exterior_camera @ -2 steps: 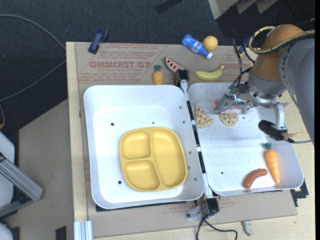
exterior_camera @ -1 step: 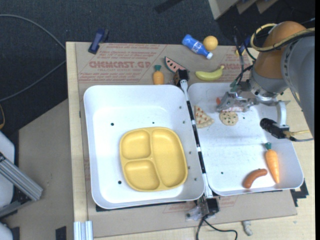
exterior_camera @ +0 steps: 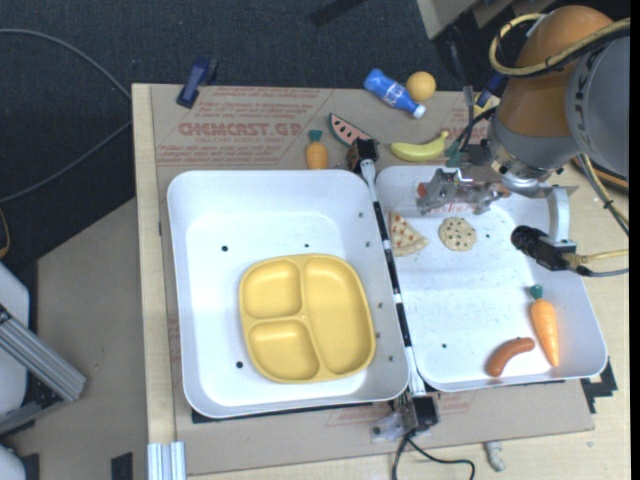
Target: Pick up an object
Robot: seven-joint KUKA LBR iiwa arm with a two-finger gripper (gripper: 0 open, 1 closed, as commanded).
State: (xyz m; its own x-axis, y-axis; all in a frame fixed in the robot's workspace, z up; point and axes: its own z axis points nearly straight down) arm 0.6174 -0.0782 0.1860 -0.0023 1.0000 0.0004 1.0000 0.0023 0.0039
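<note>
Far to the gripper's left, the yellow divided plate (exterior_camera: 305, 318) sits in the left bin (exterior_camera: 200, 218), out of play; just below and left of the gripper (exterior_camera: 452, 190), the pizza slice (exterior_camera: 404, 234) lies near the right bin's (exterior_camera: 575, 298) wall, so a descent there risks jamming against the rim; directly beneath it, the cookie (exterior_camera: 458, 233) is flat and may slip free; whether the gripper is released or clenched, I cannot tell; the sausage (exterior_camera: 510, 355) and carrot (exterior_camera: 545, 330) lie well below and right, apart from it.
</note>
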